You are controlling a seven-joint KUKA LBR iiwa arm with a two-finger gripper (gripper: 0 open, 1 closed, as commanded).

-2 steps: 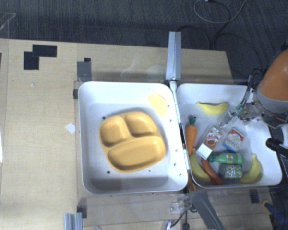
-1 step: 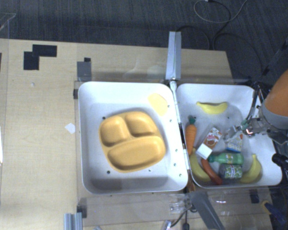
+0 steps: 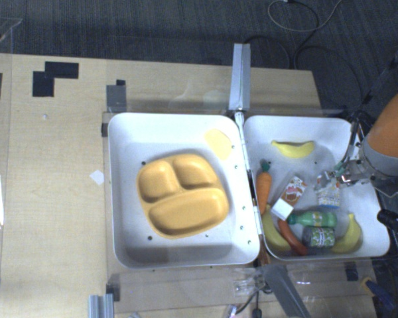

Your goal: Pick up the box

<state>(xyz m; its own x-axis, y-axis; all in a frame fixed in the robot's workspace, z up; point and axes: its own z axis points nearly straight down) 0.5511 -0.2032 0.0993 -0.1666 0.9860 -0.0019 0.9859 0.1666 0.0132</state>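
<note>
In the right bin [image 3: 318, 126] a small red-and-white box [image 3: 293, 190] lies tilted near the middle, just right of a carrot [image 3: 263, 187]. A small white block [image 3: 281, 209] rests below it. My gripper [image 3: 338, 176] hangs over the right half of this bin, to the right of the box and apart from it, above a pale packet [image 3: 328, 197]. The arm's orange band [image 3: 393, 132] shows at the right edge. Nothing can be seen held by the gripper.
A yellow banana [image 3: 293, 149] lies at the back of the right bin. A green bottle [image 3: 313, 218], a dark can [image 3: 318, 237], a red pepper [image 3: 292, 237] and another banana [image 3: 348, 236] crowd the front. The left bin [image 3: 129, 244] holds a yellow compartment tray [image 3: 182, 192].
</note>
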